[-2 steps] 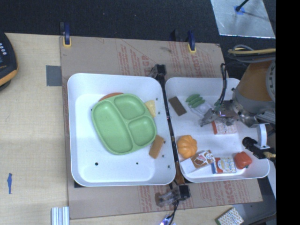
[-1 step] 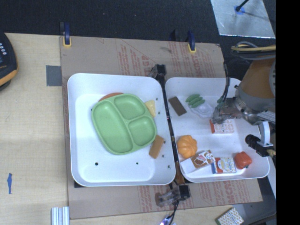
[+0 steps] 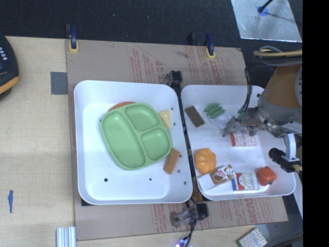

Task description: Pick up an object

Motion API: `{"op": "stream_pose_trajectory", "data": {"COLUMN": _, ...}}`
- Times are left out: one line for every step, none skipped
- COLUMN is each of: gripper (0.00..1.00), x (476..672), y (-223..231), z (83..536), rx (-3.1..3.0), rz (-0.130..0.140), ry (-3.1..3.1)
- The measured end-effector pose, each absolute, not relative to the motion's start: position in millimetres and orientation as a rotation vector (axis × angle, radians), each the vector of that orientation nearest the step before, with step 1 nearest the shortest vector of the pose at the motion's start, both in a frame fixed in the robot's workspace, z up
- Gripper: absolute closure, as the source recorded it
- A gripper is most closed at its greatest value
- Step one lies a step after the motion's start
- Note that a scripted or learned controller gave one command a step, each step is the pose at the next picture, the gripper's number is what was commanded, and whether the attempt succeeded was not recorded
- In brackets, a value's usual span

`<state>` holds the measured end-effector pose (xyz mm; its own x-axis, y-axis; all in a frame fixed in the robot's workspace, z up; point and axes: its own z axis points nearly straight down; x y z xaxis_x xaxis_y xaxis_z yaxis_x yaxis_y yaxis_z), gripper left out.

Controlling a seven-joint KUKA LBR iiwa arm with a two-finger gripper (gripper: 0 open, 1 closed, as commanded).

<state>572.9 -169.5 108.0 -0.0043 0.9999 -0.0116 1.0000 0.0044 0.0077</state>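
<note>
My gripper (image 3: 240, 126) hangs low over the middle of the right bin (image 3: 277, 192), reaching in from the right under the arm's orange band (image 3: 281, 89). Just below it lies a red and white packet (image 3: 243, 139), partly covered by it. A green pea pod (image 3: 213, 108) lies to its upper left, and a brown rectangle (image 3: 194, 116) sits further left. An orange pumpkin (image 3: 205, 160), a small printed carton (image 3: 234, 178) and a red tomato (image 3: 266, 175) lie along the bin's near side.
The left bin (image 3: 92, 184) holds a green divided plate (image 3: 135, 135), a yellow piece (image 3: 164, 118) and a tan block (image 3: 171, 161) beside it. A black part (image 3: 281, 159) juts over the right bin's right rim. Blue clamps (image 3: 209, 44) pin the cardboard at the back.
</note>
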Motion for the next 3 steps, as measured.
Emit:
{"op": "stream_pose_trajectory", "data": {"gripper": 1.00, "x": 572.9, "y": -170.5, "z": 118.7, "rx": 2.206, "rz": -0.005, "ry": 2.218}}
{"op": "stream_pose_trajectory", "data": {"gripper": 0.00, "x": 572.9, "y": -170.3, "z": 118.2, "rx": 2.206, "rz": -0.006, "ry": 2.219}}
{"op": "stream_pose_trajectory", "data": {"gripper": 0.00, "x": 568.2, "y": -162.7, "z": 95.7, "rx": 2.209, "rz": -0.003, "ry": 2.219}}
